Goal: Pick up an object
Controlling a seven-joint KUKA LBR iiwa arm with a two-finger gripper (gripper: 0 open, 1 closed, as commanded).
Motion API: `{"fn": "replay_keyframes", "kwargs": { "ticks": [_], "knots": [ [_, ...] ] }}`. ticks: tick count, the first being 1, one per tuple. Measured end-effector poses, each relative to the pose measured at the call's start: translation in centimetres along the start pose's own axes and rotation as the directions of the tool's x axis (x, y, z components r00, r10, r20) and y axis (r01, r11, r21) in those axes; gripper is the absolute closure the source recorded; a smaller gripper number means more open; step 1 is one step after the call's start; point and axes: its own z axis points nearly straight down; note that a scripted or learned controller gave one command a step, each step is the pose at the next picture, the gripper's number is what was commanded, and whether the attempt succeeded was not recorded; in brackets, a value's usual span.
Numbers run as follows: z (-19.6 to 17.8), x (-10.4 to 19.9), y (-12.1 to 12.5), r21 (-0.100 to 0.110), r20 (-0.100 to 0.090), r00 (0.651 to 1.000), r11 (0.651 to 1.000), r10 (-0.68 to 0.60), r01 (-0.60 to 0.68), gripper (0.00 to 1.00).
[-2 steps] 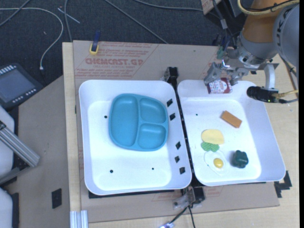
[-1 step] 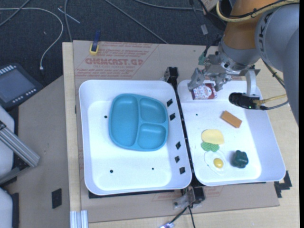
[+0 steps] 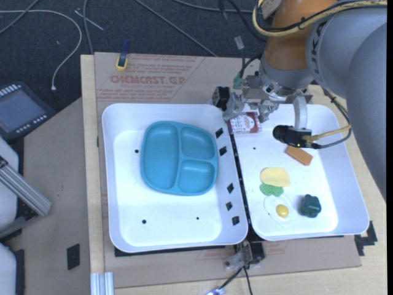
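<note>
Objects for picking are seen in the right bin [image 3: 350,183], and they are taken here from the near edge of the bench to the far one. Nearest to the camera, a small fried egg toy [image 3: 280,210] is laid beside a dark green pepper [image 3: 310,206], the two being just apart. Slightly farther back, a green leafy piece [image 3: 271,189] is touched by a yellow chip-shaped piece [image 3: 275,176] lying above it. Farther still, an orange block [image 3: 299,155] is set at a slant near a black fitting with a yellow cable. In the left bin [image 3: 123,183], a blue divided plate [image 3: 180,158] is placed toward the middle, well apart from the food items. At the far end of the right bin, close to the wall shared by both bins, a red-and-white packet [image 3: 243,124] is found directly beneath the gripper [image 3: 250,106]. Whether the packet is gripped or merely overhung cannot be told. Above it the orange band of the arm [image 3: 295,23] is seen, with a cardboard sheet [image 3: 153,72] printed in red lying beyond the bins.
</note>
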Motion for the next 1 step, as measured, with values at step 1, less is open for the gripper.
{"fn": "replay_keyframes", "kwargs": {
  "ticks": [1],
  "knots": [
    [-0.69, 4.43, -2.06, 0.001, 0.0, 1.0, 1.0, 0.0, 0.0, 1.0]
  ]
}}
